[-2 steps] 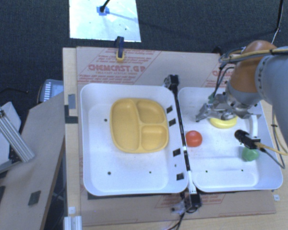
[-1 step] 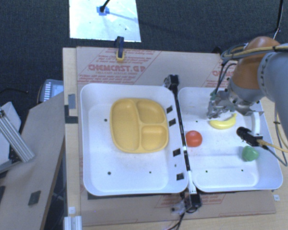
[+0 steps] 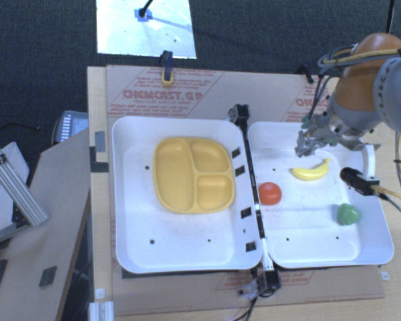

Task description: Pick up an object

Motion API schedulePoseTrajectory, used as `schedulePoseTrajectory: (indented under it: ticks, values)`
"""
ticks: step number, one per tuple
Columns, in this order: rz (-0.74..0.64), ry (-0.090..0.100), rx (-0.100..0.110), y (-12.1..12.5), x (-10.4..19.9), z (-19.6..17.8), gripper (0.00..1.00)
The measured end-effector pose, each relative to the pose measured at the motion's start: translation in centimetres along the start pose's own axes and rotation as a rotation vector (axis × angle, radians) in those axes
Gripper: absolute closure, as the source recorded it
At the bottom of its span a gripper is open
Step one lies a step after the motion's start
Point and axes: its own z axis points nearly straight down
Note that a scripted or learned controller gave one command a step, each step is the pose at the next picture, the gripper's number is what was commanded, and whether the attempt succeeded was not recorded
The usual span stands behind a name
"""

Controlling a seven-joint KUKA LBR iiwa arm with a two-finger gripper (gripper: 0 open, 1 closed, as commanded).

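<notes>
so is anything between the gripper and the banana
Nothing visible. The gripper hovers just up and left of the banana in the right bin, with bare bin floor between them. The tomato and green object lie off to the sides.

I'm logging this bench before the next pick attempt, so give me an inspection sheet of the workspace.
Surface: two white bins side by side, left bin and right bin, on a board printed in red.
Job's things: banana, red ball and green object in the right bin.
Clutter: yellow divided tray in the left bin.
Gripper: gripper above the right bin's far part, just beyond the banana.
Cables: black cable at the right bin's edge.
Surroundings: dark carpet, pale sheet.
</notes>
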Motion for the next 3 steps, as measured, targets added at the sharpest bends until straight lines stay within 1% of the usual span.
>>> schedulePoseTrajectory:
  ticks: [1, 2, 3]
  values:
    - [-0.001, 0.0, 0.001, -0.7, 0.5, -5.0, 1.0]
    - [-0.002, -0.001, -0.001, -0.5, 0.5, -10.5, 1.0]
    - [-0.006, 0.002, 0.005, -1.4, 6.3, -10.1, 1.0]
